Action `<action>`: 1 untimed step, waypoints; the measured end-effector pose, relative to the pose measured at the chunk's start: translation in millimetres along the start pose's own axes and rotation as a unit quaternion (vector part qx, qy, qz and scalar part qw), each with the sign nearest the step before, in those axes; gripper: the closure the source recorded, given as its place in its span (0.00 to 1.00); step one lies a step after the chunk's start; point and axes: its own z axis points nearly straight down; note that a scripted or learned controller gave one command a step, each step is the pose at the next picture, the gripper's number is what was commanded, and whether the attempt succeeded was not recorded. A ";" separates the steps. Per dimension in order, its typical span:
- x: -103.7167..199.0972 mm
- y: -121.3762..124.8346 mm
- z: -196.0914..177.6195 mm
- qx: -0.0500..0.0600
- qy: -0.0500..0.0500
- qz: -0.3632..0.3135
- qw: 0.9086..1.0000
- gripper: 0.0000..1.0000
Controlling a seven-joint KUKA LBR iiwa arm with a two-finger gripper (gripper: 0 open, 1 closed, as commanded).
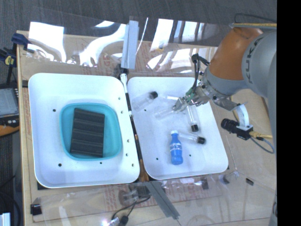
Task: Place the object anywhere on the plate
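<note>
Overhead, the gripper [181, 103] hangs in the upper part of the right bin [214, 166], too blurred among clear vials to tell whether it is open or closed. Lower in that bin lies the blue bottle [176, 148], apart from the walls with bare floor to its left. At frame left, the teal plate [113, 140] bears a dark ridged block [88, 132].

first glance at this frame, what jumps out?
The blue plate in the left bin, with a dark ribbed block lying on it. Then the arm's orange band at upper right, its gripper low over the right bin. There a small blue bottle lies among clear tubes with black caps.
</note>
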 end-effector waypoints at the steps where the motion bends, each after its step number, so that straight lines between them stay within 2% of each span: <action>1: 34.1 63.0 23.4 0.000 0.001 -0.038 0.999 1.00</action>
